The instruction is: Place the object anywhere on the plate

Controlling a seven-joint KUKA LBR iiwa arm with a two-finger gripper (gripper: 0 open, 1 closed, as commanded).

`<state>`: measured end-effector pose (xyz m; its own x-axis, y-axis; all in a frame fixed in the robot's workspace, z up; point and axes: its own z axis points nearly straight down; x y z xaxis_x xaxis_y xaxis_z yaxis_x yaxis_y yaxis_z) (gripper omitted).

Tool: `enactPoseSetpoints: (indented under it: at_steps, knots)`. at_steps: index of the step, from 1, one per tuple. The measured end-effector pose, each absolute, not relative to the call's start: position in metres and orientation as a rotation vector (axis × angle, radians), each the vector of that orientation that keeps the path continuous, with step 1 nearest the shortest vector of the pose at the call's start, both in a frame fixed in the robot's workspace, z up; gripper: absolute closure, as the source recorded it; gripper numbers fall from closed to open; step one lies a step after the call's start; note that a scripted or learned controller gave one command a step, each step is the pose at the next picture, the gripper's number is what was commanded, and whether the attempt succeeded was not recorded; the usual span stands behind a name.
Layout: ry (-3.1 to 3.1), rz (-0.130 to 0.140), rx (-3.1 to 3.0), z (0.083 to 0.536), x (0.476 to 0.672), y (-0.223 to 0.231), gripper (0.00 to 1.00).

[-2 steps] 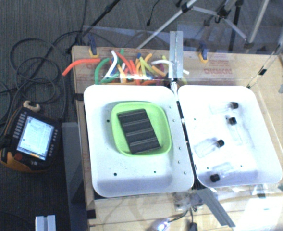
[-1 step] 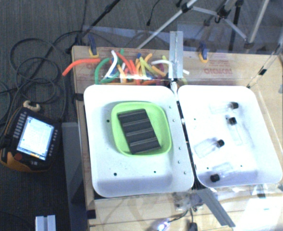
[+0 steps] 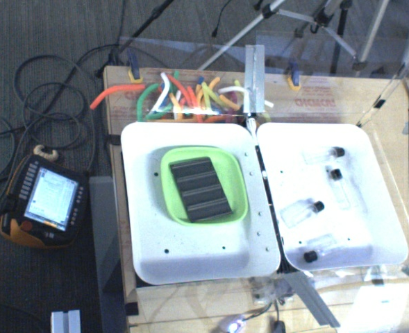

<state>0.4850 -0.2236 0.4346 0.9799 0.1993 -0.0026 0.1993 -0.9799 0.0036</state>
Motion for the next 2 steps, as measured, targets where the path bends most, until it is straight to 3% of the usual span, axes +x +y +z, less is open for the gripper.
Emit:
enactPoseSetpoints:
  at_steps: [1, 2]
  knots:
    - [0.315, -0.004, 3.122, 0.434, 0.485, -0.224, 0.00]
    - [0.317, -0.005, 3.126, 0.365, 0.484, -0.223, 0.00]
